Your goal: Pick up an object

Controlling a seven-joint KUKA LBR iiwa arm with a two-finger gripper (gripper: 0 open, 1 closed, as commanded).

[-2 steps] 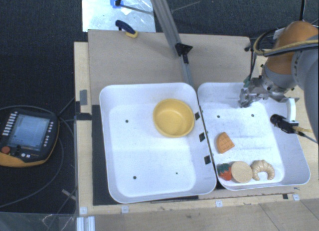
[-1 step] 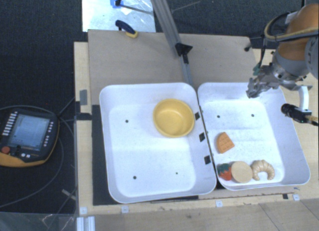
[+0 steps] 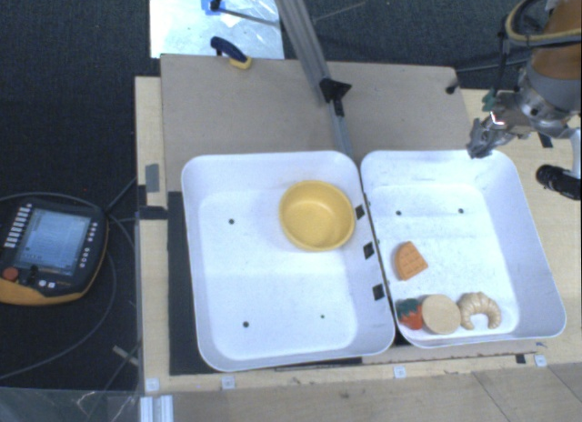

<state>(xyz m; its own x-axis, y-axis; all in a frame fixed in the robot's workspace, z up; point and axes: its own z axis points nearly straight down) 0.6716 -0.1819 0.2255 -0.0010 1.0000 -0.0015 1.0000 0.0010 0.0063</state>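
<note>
My pincer (image 3: 482, 143), and I cannot tell if it grips or gapes, needs to drop straight over the orange wedge (image 3: 410, 260) below it, staying off the bin wall (image 3: 509, 170).

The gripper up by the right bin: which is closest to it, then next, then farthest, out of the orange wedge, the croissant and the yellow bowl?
From the gripper:
1. Orange wedge, middle of the right bin.
2. Croissant, near that bin's front edge.
3. Yellow bowl, in the left bin.
</note>
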